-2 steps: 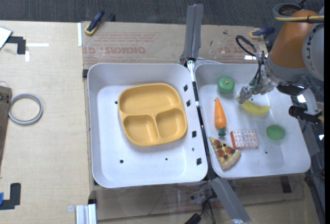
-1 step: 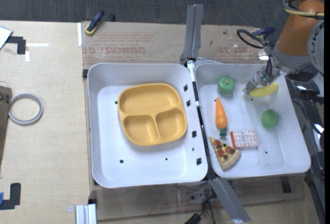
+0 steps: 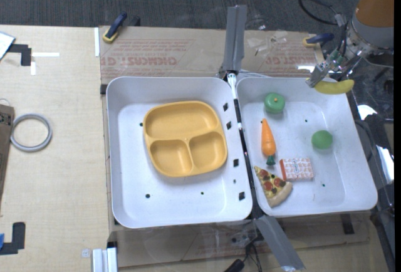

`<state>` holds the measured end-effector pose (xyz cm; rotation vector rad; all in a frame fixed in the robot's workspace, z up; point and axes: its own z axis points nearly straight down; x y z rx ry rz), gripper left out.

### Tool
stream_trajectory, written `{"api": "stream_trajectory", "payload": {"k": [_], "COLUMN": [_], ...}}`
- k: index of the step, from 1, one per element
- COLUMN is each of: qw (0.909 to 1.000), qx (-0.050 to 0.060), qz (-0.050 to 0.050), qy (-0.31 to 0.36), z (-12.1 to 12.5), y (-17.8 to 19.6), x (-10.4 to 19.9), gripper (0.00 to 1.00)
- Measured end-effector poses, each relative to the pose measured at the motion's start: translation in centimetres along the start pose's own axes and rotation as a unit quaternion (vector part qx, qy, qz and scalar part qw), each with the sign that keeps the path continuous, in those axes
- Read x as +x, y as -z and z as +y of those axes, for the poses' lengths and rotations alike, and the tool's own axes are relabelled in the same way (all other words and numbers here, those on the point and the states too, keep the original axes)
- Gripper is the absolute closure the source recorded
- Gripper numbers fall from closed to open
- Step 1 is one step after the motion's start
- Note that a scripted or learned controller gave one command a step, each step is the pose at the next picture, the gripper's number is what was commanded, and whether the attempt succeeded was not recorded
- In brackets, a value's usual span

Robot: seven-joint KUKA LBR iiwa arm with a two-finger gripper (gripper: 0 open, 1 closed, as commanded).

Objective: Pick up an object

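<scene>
The arm's gripper point(image 3: 330, 76) hangs over the far right corner of the right bin point(image 3: 351, 198), with the orange band of the arm above it at the upper right. A yellow banana point(image 3: 334, 85) sits between its fingers, clamped and lifted above the bin's far rim, lying roughly level.

Inside the right bin, a green round toy with a darker top point(image 3: 274, 102) rests near the far left side. Just nearer than it, an orange carrot point(image 3: 268, 138) lies lengthwise with its green end towards the near side. A plain green ball point(image 3: 322, 139) sits to the right, apart from the others. A small pink and white box point(image 3: 296, 168) lies near the carrot's lower end, and a pizza slice point(image 3: 274, 185) lies just beside it at the near left corner.

The left bin point(image 3: 125, 189) holds a yellow divided plate point(image 3: 185, 137) with three compartments. On the bench to the left lies a roll of tape point(image 3: 29, 132).
</scene>
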<state>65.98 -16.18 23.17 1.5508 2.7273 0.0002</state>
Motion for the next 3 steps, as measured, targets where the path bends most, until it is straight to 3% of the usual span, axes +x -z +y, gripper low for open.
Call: {"api": "stream_trajectory", "payload": {"k": [1, 2, 3], "qw": [0.9986, 0.9978, 0.9999], "qx": [0.0, 0.001, 0.002], "qz": [0.0, 0.002, 0.002], "qy": [0.053, 0.066, 0.017], "z": [-1.1, 6.4, 4.2], "y": [11.0, 4.0, 2.0], "x": [2.5, 10.8, 17.8], "gripper": [1.0, 1.0, 1.0]}}
